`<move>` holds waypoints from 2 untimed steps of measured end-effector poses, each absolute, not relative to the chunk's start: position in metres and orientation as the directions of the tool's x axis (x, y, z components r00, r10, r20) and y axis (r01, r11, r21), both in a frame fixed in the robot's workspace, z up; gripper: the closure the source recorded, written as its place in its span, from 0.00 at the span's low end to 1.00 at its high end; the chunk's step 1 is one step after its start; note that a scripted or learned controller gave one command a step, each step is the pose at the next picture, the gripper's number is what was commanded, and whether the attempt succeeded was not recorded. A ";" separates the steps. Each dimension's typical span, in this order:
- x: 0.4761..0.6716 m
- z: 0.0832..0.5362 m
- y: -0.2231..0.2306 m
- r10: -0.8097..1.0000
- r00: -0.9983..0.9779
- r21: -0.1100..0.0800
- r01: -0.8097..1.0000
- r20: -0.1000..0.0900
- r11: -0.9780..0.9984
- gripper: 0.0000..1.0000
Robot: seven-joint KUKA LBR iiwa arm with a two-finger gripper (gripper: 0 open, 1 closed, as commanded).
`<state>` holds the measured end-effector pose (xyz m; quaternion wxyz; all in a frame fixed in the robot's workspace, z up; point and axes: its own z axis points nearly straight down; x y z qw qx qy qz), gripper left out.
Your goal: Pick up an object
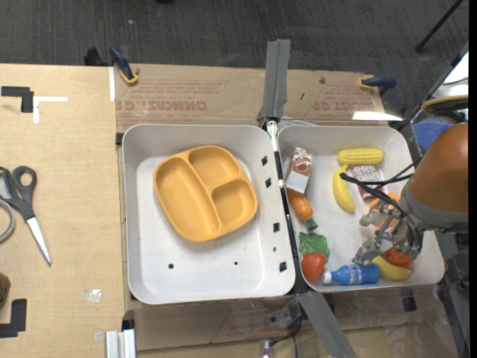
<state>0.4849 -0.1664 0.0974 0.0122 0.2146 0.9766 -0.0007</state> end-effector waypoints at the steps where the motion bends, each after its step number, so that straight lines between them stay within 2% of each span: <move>1: 0.485 0.106 -0.166 0.416 -0.909 0.003 0.416 -0.020 0.909 1.00; 2: 0.485 0.106 -0.166 0.416 -0.909 0.003 0.416 -0.022 0.909 0.00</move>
